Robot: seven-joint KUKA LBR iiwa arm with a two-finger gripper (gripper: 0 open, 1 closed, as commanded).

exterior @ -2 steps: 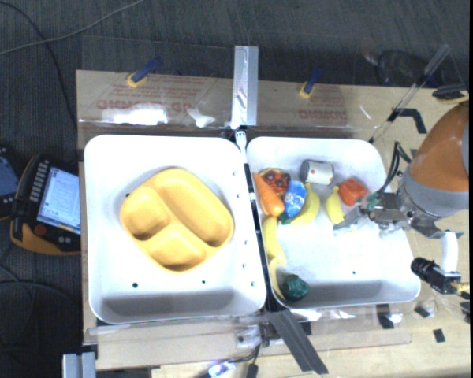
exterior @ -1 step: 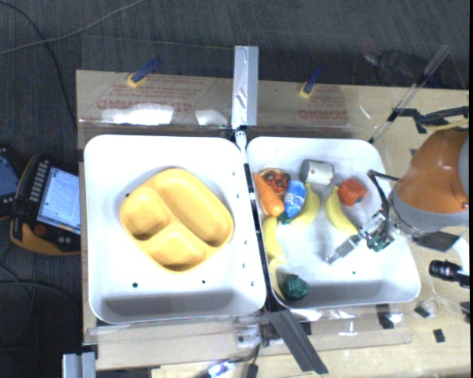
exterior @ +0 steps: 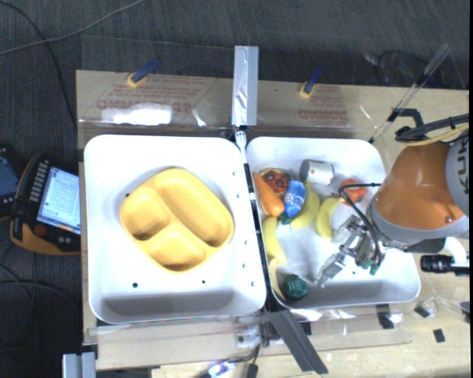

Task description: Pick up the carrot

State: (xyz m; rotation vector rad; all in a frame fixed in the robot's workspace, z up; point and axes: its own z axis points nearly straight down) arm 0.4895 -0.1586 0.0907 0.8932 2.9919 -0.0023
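1. Yellow plastic — a sectioned tray (exterior: 176, 217) lies in the middle of the left bin (exterior: 102, 290); it plays no part in the task.

2. Between the two bins runs a dark divider edge, and the carrot (exterior: 269, 194) lies just inside it, against the left wall of the right bin (exterior: 394, 288), toward that bin's far left corner. Its orange body runs along the wall. A red item (exterior: 277, 180) sits at its far end, and a blue piece (exterior: 295, 198) lies just beside it on the right.

3. Further along the same left wall, a yellow banana-like item (exterior: 273, 241) lies nearer the front edge, and a dark green object (exterior: 296, 287) sits by the front left corner. A grey can (exterior: 318, 172) rests near the back wall.

4. The gripper (exterior: 329, 274) hangs low over the front half of the right bin, well apart from the carrot and nearer the green object. Whether the jaws stand open or closed cannot be told at this size; nothing is seen between them.

5. Judgement: the step in hand is the approach — the carrot is not yet picked up.

6. The next move calls for travel toward the far left corner, with the jaws set across the carrot's narrow width. Risk: the bin wall and crowding neighbours leave little room.
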